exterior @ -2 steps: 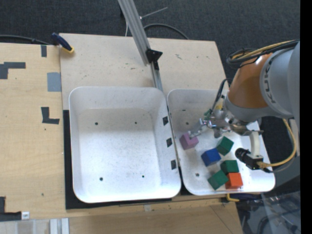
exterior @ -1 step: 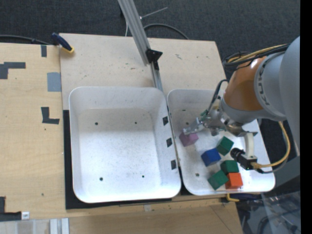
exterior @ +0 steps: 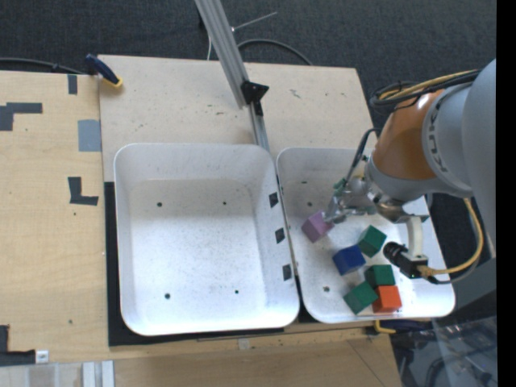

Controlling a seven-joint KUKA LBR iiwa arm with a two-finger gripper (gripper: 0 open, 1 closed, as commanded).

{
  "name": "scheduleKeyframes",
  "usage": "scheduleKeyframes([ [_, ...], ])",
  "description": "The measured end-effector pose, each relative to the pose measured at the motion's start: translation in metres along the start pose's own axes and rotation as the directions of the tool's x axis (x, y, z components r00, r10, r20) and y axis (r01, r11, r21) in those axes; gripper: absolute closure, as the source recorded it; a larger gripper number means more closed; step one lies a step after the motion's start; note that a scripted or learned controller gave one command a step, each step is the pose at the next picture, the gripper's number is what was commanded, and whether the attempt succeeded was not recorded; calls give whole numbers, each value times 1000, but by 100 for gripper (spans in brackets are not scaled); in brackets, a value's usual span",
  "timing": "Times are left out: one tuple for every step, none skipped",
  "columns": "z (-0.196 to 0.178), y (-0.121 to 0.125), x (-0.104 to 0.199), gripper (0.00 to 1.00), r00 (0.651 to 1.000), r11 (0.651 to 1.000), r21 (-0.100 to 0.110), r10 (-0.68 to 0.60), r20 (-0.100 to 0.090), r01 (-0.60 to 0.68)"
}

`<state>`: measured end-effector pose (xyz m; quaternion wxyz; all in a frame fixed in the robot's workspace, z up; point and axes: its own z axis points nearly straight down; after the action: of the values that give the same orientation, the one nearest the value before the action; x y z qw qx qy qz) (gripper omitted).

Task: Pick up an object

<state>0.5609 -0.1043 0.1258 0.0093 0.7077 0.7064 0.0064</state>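
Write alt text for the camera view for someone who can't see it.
The grey arm's tool sits low in the right bin at a purple block. Blue, green and orange blocks lie nearby.

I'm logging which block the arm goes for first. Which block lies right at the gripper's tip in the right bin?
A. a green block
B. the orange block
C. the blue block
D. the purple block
D: the gripper sits right beside the purple block, while the blue block, the orange block and the green blocks lie farther toward the near corner of the right bin.
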Motion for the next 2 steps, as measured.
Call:
scheduleKeyframes([
  [-41, 5, -6, 100, 1000, 1000, 23, -2, -3, 2],
  [-83, 7, -6, 100, 1000, 1000, 23, -2, -3, 3],
])
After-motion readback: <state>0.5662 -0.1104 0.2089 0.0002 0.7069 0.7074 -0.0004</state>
